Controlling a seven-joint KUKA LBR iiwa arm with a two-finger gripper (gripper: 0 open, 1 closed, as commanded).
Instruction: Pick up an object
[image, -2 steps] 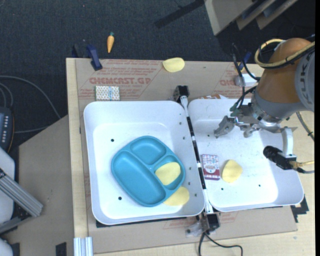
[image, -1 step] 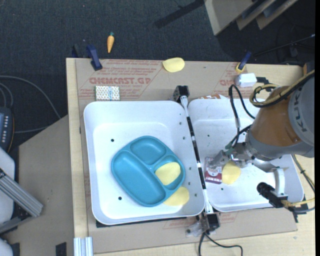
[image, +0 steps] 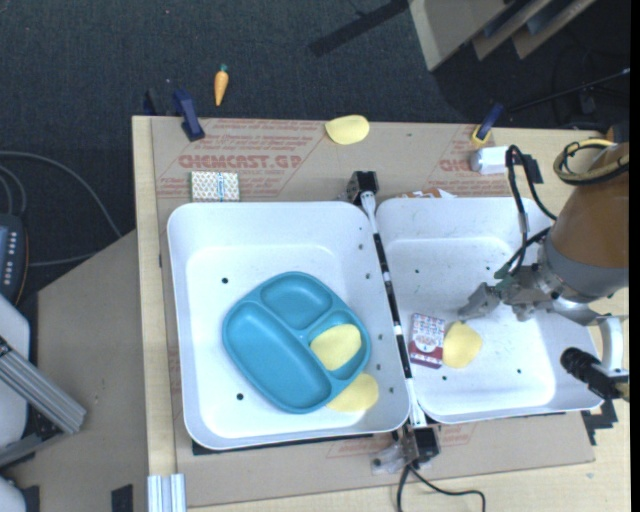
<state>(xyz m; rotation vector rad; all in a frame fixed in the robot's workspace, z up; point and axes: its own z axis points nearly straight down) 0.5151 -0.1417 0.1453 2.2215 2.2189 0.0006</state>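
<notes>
The gripper (image: 478, 301) reaches into the right bin (image: 440, 225) from the right, low over the bin floor, with the grey arm (image: 590, 240) and its orange band behind it. Whether the gripper is open or closed cannot be told; nothing is seen held in it.

Just below and left of the gripper tip lies a yellow piece (image: 462, 345), close to the tip but apart from it as far as can be seen. Touching or nearly touching the yellow piece on its left is a small red-and-white packet (image: 427, 340), lying flat near the bin's left wall.

The left bin (image: 200, 240) holds a blue divided plate (image: 280, 335) set at a slant. A second yellow piece (image: 337, 345) sits in the plate's small right compartment. A third yellow piece (image: 354, 394) lies just below the plate's lower right edge, touching or partly under it.

On the counter (image: 290, 160) behind the bins lie a fourth yellow piece (image: 347, 129), a small patterned packet (image: 215, 185) and a blue clamp (image: 187, 115) at the far left corner. A small carrot toy (image: 221, 86) lies on the dark floor beyond the counter.
</notes>
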